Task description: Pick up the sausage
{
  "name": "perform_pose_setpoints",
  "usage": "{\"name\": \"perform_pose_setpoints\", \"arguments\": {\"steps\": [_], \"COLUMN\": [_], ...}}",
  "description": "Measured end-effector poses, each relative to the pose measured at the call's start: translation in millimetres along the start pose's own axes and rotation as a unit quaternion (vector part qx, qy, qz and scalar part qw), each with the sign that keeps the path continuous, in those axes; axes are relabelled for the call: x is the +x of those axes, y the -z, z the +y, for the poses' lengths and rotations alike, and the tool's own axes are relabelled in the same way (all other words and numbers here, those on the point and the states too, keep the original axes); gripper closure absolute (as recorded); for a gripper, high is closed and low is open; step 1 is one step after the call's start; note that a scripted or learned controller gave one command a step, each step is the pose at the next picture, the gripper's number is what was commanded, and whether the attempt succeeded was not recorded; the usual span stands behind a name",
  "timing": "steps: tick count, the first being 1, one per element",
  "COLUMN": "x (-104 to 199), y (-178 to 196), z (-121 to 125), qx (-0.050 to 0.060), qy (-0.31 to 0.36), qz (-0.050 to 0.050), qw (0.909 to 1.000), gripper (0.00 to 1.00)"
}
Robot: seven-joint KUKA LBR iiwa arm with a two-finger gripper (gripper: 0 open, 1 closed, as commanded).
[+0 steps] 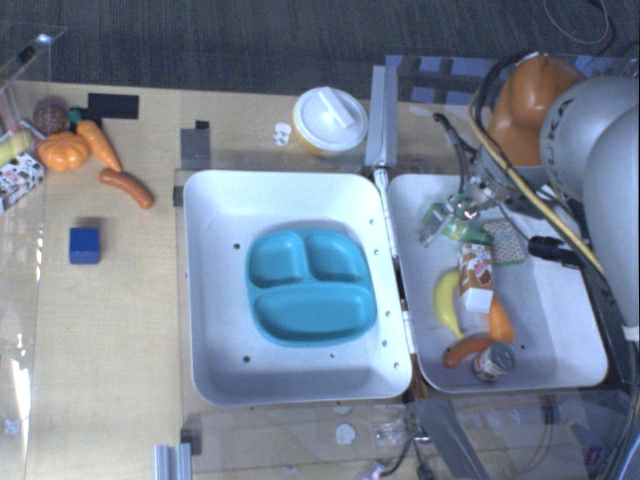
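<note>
Jaws on the grey metal gripper [452, 213] cannot be judged apart or together; well below them lies the short, curved, glossy reddish-brown plastic sausage [466, 351].

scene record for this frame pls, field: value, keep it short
left bin: holds blue divided tray
right bin: sausage near front edge, with banana, can and other toy food
gripper: over far part of right bin, apart from sausage
bench, left: blue cube, second sausage, carrot
task status: sausage not yet picked up
</note>
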State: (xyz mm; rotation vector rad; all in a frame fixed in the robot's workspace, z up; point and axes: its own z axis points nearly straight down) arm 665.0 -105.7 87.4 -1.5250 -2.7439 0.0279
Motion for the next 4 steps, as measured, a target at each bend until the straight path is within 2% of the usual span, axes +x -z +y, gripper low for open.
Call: {"name": "perform_pose_setpoints", "arguments": {"steps": [1,2,3,4], "x": [-7,-8,-8,-23], "y": [0,13,160,168], "z": [-89,-86,-85,-154], "qx": [-0.012,-0.016,-0.012,-0.011], "qy": [0.002,0.003,0.064,0.063], "qz": [0.000,-0.003,0.000,0.000], "qw": [0.9999,0.9999,0.9979,0.9979], "gripper": [0.00,1.00,1.00,1.00]}}
